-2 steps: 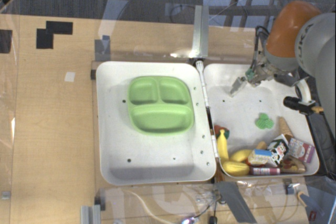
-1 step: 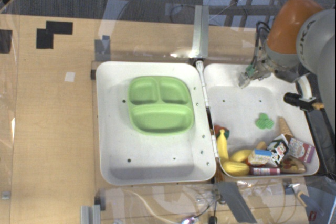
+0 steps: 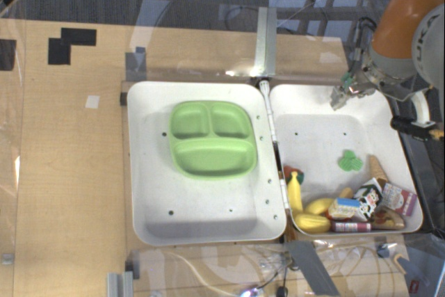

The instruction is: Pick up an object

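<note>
- We see the metal two-finger gripper (image 3: 342,98) over the right white plastic bin's (image 3: 316,142) far edge; its grip we cannot tell.
- Smooth yellow bananas (image 3: 311,213) and glossy cartons (image 3: 370,199) crowd the near corner.
- A matte green sectioned plate (image 3: 211,138) sits in the left bin (image 3: 149,170).

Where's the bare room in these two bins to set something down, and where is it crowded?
Left bin: a bare strip surrounds the green divided plate, widest along the near edge. Right bin: the far half is bare between the gripper and the green toy. Crowded: its near edge, with bananas and packets.
</note>
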Available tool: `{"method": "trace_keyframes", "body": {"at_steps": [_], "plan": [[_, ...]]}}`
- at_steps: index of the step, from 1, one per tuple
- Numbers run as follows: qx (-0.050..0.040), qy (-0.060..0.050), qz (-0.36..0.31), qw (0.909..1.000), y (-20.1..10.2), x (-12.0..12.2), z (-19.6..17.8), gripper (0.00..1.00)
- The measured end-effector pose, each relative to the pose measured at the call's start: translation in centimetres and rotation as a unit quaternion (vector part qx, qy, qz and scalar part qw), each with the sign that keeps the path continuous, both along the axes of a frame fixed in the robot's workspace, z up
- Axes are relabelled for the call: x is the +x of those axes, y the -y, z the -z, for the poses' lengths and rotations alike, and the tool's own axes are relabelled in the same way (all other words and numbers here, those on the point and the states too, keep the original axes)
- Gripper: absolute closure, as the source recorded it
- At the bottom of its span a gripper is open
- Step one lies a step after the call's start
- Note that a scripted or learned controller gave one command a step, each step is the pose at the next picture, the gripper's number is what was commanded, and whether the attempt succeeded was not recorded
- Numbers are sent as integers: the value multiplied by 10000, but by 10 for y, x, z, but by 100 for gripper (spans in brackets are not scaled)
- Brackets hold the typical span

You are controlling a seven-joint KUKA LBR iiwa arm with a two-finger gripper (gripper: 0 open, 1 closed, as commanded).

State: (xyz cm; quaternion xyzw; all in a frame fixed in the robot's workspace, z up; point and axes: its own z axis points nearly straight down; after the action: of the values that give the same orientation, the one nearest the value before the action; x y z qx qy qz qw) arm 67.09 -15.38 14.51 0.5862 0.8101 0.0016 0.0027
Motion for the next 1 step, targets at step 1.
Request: {"method": "trace_keyframes", "body": {"at_steps": [1], "plan": [[0, -1, -1, 10000, 0, 0, 0, 0]]}}
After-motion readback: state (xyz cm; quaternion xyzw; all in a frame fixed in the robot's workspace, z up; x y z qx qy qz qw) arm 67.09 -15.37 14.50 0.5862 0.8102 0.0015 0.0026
